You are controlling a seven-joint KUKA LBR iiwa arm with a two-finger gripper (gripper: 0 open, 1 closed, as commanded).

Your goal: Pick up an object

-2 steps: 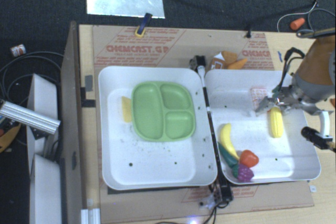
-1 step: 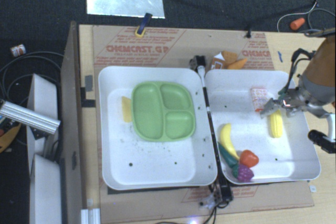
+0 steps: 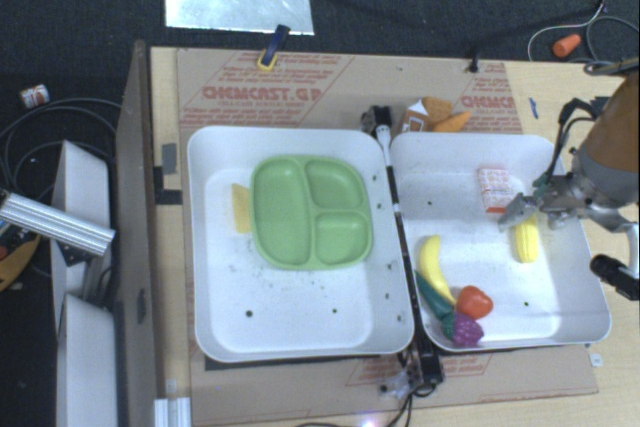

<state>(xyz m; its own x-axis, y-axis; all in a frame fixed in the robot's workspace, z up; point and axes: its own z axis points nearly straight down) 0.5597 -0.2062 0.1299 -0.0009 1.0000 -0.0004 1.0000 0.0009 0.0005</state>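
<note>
**Arm low over the right bin, nothing lifted yet**

From where I stand the pick looks unfinished. The gripper [image 3: 537,207] is down inside the right bin [image 3: 600,325], reaching in from the right, and every object I can make out lies on the bin floor. Nothing is raised.

The nearest candidate is a small yellow corn-like piece [image 3: 525,243], lying just below the gripper's tip and perhaps touching it. It sits beside the tip instead of visibly between anything, so I would not call it held. Whether the fingers are spread or closed I cannot tell; the grey metal there blurs into one shape at this angle.

A pinkish-white packet [image 3: 494,187] lies just up and left of the tip, close too, so either could be the target. Well apart, near the bin's lower left corner, a banana [image 3: 431,260] lies beside a tomato [image 3: 474,301], a bunch of purple grapes [image 3: 466,329] and a dark green piece I cannot name.

The left bin [image 3: 215,335] holds a green divided plate [image 3: 310,213] with a yellow sliver at its edge.

My guess: the grasp and the lift remain to be done.
</note>
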